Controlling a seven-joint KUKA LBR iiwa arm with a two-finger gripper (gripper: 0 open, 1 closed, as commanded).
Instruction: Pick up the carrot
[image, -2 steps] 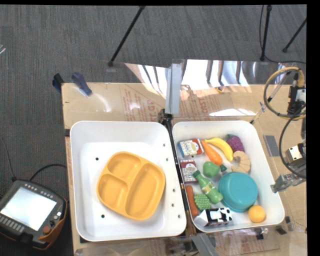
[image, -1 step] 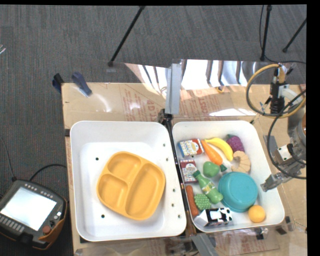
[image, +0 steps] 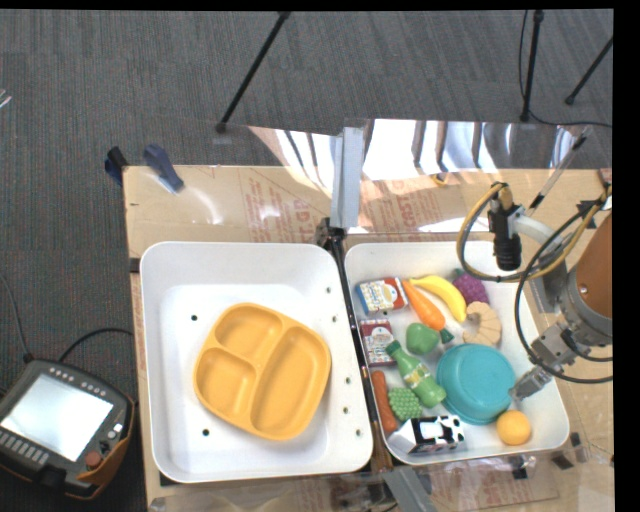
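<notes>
The end effector sits at the right bin's right edge, beside the teal bowl; whether it is spread or pressed together cannot be told. The carrot lies well left and farther back, touching the banana.

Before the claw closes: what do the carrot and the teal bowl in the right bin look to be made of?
Carrot: likely moulded toy plastic, smooth matte orange with an even colour and a green stub at its lower end. Teal bowl: likely hard plastic, uniform teal with a soft sheen and a thin clean rim. Neither can be confirmed from the look alone.
</notes>
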